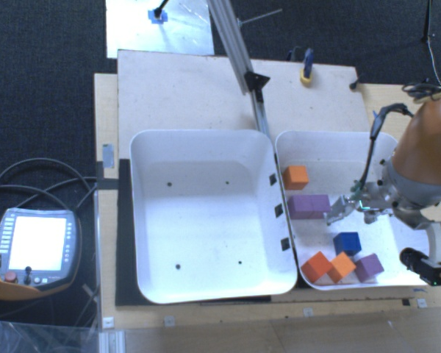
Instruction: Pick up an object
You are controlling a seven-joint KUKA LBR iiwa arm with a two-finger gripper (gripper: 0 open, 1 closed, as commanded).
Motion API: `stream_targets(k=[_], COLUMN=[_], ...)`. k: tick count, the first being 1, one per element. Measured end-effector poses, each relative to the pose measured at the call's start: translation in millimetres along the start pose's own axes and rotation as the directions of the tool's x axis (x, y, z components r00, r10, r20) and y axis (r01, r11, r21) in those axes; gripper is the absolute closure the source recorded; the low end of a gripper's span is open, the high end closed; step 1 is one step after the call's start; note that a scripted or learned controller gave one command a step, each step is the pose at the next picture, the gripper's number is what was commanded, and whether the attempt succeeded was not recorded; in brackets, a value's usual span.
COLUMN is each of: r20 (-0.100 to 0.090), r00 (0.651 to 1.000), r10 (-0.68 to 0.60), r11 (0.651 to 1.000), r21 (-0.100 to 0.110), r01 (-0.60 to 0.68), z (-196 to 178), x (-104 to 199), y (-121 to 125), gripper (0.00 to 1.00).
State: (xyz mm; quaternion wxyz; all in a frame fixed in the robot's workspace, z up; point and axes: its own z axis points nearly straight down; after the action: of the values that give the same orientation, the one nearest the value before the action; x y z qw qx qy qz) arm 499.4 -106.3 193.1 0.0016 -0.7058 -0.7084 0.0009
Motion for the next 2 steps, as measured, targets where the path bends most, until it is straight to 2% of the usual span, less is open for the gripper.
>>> stream_targets(k=[1,2], r20=[0.000,0.000], r00=[1.000,1.000], r10=[0.001,0.003], r11=[1.000,1.000], r21=[-0.005,0.001], r01=[-0.001,-0.003], z=[-1.8,56.0], x=[0.0,-8.6], y=[1.0,3.1], gripper=[0.00,0.00])
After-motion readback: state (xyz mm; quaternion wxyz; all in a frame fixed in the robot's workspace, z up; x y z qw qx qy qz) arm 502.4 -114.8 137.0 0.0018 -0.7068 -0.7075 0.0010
